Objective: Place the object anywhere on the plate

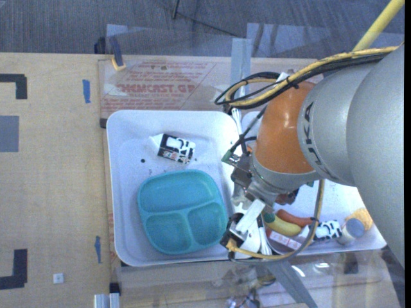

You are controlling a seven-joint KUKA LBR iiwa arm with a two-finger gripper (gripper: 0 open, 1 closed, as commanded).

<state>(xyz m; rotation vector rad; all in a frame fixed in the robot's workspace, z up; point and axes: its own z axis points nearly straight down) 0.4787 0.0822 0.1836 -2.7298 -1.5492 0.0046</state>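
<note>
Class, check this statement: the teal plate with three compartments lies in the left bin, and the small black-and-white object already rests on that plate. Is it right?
Not quite. The black-and-white object lies on the floor of the left bin, beyond the plate's far edge, apart from it. The teal plate with three compartments does lie in the left bin, as the camera view shows.

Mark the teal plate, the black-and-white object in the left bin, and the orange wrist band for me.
teal plate (183,212): camera view, on the divider ridge near its middle.
black-and-white object (174,148): camera view, on its middle.
orange wrist band (282,136): camera view, on its curved side.
</note>
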